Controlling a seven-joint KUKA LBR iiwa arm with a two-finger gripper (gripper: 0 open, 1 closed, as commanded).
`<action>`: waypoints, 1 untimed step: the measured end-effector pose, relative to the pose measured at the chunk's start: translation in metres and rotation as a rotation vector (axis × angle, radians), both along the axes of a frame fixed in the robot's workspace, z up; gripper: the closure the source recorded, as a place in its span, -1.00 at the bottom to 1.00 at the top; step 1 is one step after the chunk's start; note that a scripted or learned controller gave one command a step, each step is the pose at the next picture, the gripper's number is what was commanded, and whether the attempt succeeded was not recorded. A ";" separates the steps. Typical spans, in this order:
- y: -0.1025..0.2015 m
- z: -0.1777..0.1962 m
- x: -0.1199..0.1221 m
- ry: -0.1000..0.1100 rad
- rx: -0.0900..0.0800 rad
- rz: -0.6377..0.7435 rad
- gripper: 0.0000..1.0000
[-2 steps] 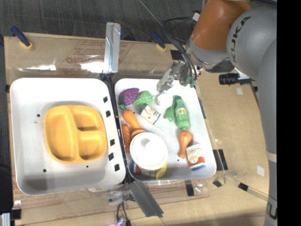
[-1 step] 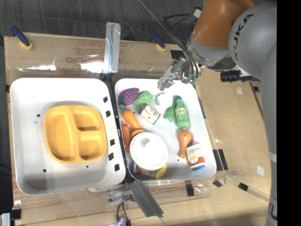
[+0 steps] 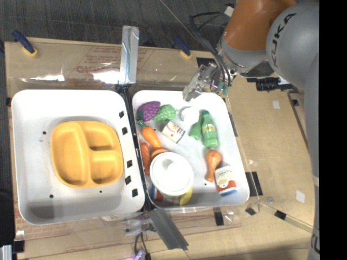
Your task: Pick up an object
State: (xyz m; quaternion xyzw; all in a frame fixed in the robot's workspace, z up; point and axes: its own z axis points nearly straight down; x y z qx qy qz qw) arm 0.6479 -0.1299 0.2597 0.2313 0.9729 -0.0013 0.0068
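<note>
The right bin (image 3: 236,161) holds several toy foods: purple grapes (image 3: 147,111), a green bunch (image 3: 167,113), a small white and red carton (image 3: 173,131), a green bottle (image 3: 208,129), two carrots (image 3: 149,137), a drumstick (image 3: 212,163), a small can (image 3: 224,179) and a white bowl (image 3: 171,172). My gripper (image 3: 194,90) hangs over the bin's back edge, above and right of the green bunch. Its metal fingers (image 3: 191,92) point down to the left, and nothing shows between them.
The left bin (image 3: 27,112) holds a yellow divided tray (image 3: 87,152). A metal bracket (image 3: 129,53) stands behind the wall between the bins. Cables run across the dark floor at the back. The arm's body (image 3: 271,26) fills the upper right.
</note>
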 end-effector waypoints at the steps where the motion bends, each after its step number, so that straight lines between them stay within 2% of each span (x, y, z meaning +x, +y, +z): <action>1: 0.001 0.011 0.001 -0.004 -0.002 0.007 1.00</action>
